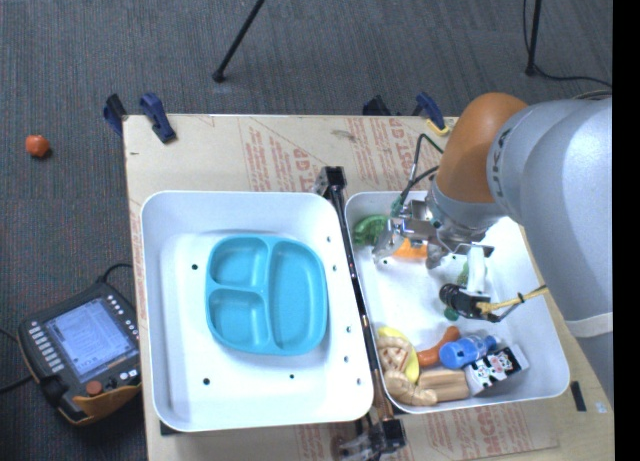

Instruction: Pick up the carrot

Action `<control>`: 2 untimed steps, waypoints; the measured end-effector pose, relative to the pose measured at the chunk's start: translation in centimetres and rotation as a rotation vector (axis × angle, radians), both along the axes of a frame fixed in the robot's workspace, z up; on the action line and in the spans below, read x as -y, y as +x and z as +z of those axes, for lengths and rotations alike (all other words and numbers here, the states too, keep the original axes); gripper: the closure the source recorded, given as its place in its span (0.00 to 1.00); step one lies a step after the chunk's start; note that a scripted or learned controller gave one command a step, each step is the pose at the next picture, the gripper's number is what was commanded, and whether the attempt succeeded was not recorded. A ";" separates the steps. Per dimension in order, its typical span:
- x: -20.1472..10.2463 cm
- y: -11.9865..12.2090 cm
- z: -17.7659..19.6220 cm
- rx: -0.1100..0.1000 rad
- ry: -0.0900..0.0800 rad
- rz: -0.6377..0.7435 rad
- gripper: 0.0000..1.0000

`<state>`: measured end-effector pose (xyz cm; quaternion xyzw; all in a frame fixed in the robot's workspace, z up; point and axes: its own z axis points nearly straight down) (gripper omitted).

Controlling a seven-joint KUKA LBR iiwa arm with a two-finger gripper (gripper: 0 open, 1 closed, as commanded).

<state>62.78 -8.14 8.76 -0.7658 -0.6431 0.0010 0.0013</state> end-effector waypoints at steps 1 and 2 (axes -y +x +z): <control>0.0 0.0 1.0 -0.001 0.001 0.000 1.00; 0.0 0.0 1.0 -0.001 0.001 0.000 0.00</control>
